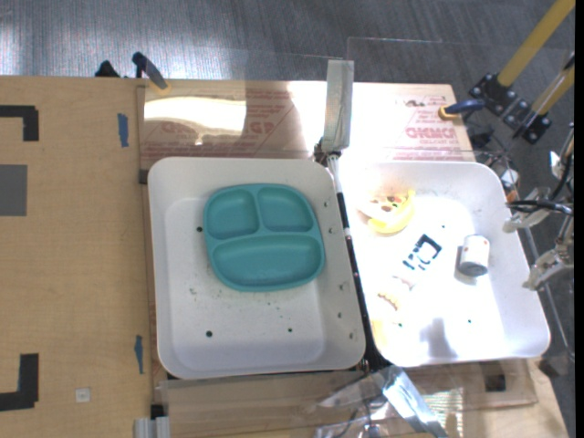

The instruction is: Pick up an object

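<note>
We see several candidates in the right bin (pixel 520 322): a small grey cylinder (pixel 473 254), a yellow-and-white piece (pixel 389 212) and a blue-marked item (pixel 422 253), all lying loose and apart. The left bin (pixel 173 336) holds a teal divided plate (pixel 264 235). Nothing is lifted, so we judge the whole pick remains. We cannot tell the gripper's state or the arm's pose.

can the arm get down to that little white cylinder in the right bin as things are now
Probably yes. The white cylinder lies by itself in the right bin, open from above, nothing on it; the yellow piece sits well apart.
</note>
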Controlling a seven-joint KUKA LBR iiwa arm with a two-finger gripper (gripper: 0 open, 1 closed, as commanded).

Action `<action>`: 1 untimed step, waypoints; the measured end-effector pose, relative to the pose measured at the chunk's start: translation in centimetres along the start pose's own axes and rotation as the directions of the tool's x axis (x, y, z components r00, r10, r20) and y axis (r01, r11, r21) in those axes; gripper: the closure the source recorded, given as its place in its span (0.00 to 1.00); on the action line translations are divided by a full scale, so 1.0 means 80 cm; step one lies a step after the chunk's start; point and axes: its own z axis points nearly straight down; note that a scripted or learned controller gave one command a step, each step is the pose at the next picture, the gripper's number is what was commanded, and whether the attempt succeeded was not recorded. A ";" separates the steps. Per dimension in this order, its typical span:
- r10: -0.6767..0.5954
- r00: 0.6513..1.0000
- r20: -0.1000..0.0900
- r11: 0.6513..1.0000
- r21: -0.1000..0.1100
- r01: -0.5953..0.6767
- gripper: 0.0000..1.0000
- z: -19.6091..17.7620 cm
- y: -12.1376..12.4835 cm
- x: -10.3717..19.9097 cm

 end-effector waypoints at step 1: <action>0.115 0.993 0.000 0.993 -0.002 -0.115 0.00 0.179 0.068 -0.034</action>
